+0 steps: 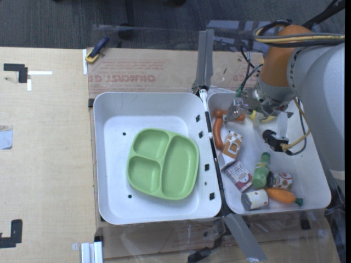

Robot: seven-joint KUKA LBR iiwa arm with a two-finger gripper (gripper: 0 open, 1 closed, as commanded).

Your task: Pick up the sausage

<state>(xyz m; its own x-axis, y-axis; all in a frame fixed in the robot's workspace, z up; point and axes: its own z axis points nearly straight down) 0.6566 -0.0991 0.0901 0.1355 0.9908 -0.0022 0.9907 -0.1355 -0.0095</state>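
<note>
The long orange-red sausage [218,132] lies in the right-hand shallow white bin [312,163], close against its left wall toward the far end. The grey arm's pincer [239,112] hangs just right of the sausage's far end; whether it is open or closed I cannot tell. Just right of the sausage lies a small orange-and-white carton [232,144]. In the left white bin [109,158] rests a light green three-compartment plastic tray [163,164].

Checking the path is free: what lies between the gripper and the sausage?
In the camera view, just a short stretch of bare white bin floor lies between the gripper and the sausage, which lies against the bin's left wall.
</note>
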